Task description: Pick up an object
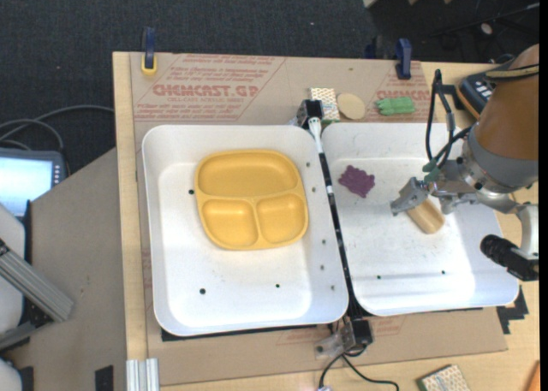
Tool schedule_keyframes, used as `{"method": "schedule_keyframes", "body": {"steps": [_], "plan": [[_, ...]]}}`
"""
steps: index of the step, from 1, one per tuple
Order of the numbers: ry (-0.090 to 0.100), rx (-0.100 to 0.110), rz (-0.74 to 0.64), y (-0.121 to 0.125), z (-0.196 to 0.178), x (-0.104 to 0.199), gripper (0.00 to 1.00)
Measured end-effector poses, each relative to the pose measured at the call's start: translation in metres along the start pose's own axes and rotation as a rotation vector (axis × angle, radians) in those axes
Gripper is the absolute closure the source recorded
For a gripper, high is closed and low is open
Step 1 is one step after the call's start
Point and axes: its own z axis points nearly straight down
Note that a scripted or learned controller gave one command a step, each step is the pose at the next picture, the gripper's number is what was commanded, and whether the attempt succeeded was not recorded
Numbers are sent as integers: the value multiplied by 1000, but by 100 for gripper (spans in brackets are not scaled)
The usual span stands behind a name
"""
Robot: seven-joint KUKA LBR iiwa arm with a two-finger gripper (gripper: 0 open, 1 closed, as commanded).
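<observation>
Gripper beside diagonally lying tan block

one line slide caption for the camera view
Gripper over a tan block in the right bin; yellow tray in the left bin.

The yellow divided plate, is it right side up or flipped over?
Right side up. The yellow divided plate lies flat in the left bin, its three compartments facing upward with nothing in them.

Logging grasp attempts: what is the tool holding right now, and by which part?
Cannot be told: the tool sits over a tan block in the right bin, hold unclear.
</observation>
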Motion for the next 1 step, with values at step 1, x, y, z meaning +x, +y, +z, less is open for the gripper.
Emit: {"method": "schedule_keyframes", "body": {"steps": [1], "plan": [[-5,-8,0,37,114,-45,0]]}}
